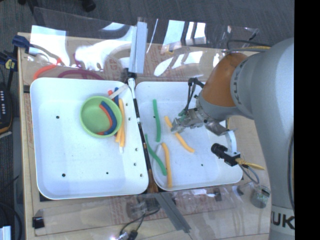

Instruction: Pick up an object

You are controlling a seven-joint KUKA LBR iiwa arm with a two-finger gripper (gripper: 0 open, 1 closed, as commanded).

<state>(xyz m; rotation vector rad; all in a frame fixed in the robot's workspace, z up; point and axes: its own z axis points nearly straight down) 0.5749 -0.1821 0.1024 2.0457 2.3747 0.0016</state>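
My gripper hangs low over the middle of the right bin, just above a short orange stick and beside another small orange piece. A long green strip lies to its left, and a second green strip and a long orange stick lie near the bin's left front. I see nothing between the fingers.
The left bin holds a green bowl with blue and red pieces in it, and orange sticks beside it. A divider bar separates the bins. Cables and clutter lie behind the bins.
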